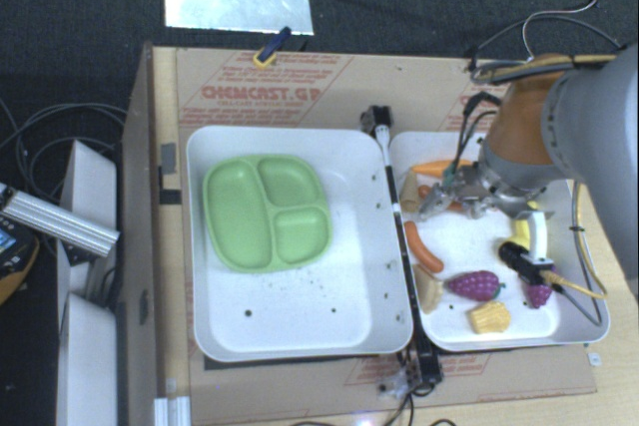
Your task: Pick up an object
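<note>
We saw the end effector (451, 197) low in the right bin (579, 329), beside a sausage (423, 247), purple grapes (473, 285) and corn (489, 317); whether it gripped anything, we could not tell.

The right bin (574, 329) holds toy foods. An orange-red sausage (423, 248) lies aslant near the bin's left wall. A purple grape bunch (473, 286) lies on its side, with a yellow corn piece (489, 317) just below it. An orange carrot (437, 169) lies at the top, partly hidden.
</note>
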Motion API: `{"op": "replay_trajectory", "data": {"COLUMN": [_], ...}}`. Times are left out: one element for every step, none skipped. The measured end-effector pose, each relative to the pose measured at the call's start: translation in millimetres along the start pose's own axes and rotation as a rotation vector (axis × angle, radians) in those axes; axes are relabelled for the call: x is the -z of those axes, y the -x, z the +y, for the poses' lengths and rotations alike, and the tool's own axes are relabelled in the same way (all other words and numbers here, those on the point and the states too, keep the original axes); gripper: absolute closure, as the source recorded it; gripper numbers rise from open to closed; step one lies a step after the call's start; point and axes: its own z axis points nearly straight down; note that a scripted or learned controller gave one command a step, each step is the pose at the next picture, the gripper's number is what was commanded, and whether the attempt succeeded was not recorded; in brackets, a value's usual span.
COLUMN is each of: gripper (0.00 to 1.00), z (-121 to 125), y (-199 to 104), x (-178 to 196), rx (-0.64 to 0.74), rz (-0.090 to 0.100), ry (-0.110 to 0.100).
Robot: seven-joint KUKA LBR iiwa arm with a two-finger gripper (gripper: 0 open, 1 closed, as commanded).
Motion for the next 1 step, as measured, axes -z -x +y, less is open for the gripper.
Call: {"op": "replay_trajectory", "data": {"gripper": [0.0], "z": [42.3], "y": [8.6], "x": [7.8], "rx": [-0.012], "rz": [0.001], "ry": [-0.039]}}
